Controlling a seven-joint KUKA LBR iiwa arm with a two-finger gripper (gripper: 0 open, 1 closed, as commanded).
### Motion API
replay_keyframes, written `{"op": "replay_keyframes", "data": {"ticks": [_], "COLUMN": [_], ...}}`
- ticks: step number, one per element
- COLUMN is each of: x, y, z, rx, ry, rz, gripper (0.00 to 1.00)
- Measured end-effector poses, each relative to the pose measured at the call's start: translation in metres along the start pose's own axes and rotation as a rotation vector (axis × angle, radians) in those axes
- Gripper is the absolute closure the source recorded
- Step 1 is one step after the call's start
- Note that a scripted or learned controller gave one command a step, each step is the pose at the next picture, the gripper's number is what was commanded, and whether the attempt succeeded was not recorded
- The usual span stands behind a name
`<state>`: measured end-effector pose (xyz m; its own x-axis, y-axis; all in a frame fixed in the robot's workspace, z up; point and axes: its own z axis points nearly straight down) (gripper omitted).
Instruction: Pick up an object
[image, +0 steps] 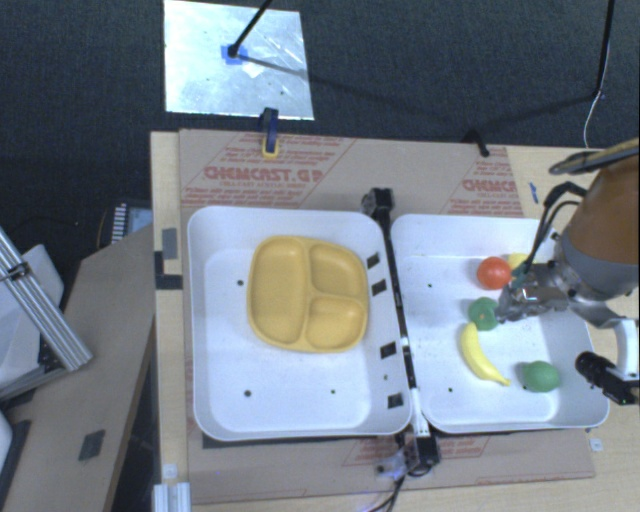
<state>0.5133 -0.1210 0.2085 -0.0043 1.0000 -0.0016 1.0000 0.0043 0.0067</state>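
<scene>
The right bin (440, 400) holds a red-orange round fruit (493, 272), a small green fruit (483, 313), a yellow banana (480, 354) and a green ball (541, 376). A bit of another yellow thing (517, 262) peeks out beside the red fruit. My gripper (512, 300) hangs low over the right bin, just right of the small green fruit and below the red fruit. Its tips sit very close to the small green fruit; I see nothing between them.
The left bin (215, 400) holds a yellow divided plate (306, 293). A black ridge with clips (392, 300) separates the two bins. The arm's orange and grey body (605, 230) covers the right bin's far right side.
</scene>
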Motion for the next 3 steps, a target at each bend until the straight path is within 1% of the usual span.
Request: {"op": "replay_keyframes", "data": {"ticks": [1, 2, 3], "x": [0.054, 0.111, 0.163], "y": [0.019, 0.036, 0.054], "z": [-0.012, -0.004, -0.017], "rx": [0.004, 0.005, 0.003], "ry": [0.002, 0.004, 0.003], "rz": [-0.004, -0.006, -0.005], "gripper": [1.0, 1.0, 1.0]}}
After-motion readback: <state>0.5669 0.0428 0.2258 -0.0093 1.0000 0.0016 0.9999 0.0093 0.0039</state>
